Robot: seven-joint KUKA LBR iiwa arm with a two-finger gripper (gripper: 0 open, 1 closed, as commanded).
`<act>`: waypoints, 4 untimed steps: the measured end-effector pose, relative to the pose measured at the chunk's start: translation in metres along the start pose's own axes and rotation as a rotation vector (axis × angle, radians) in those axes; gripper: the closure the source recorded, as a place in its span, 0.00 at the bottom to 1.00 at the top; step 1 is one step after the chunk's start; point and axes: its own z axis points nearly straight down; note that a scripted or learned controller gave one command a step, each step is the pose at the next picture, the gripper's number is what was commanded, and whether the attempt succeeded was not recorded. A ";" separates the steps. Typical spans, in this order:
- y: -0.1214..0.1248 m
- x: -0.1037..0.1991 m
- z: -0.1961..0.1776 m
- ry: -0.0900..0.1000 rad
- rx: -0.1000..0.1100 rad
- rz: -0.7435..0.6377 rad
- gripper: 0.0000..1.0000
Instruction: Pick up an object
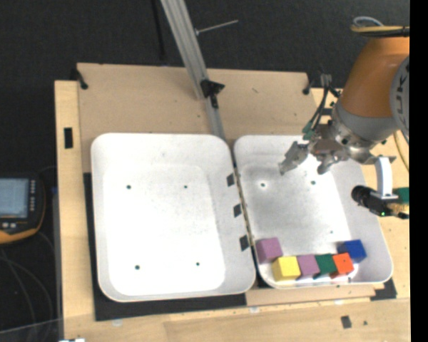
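- Pincer (308,159) hangs over the right bin (292,198), fingers spread, nothing between them
- Blocks sit well below it, along the near wall
- Purple block (269,248) stands freest: drop straight, straddle it

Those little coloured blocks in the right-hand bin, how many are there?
6, all along the near edge of the right bin: purple block, yellow block, second purple block, green block, orange block, blue block. They sit tightly packed, so another could be hidden.
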 end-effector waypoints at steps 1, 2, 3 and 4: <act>-0.001 0.003 0.016 -0.001 0.004 0.001 0.00; 0.000 0.002 0.004 -0.001 -0.001 0.004 1.00; -0.026 0.064 0.042 0.002 0.006 -0.010 1.00; -0.024 0.059 0.029 0.000 -0.003 -0.001 1.00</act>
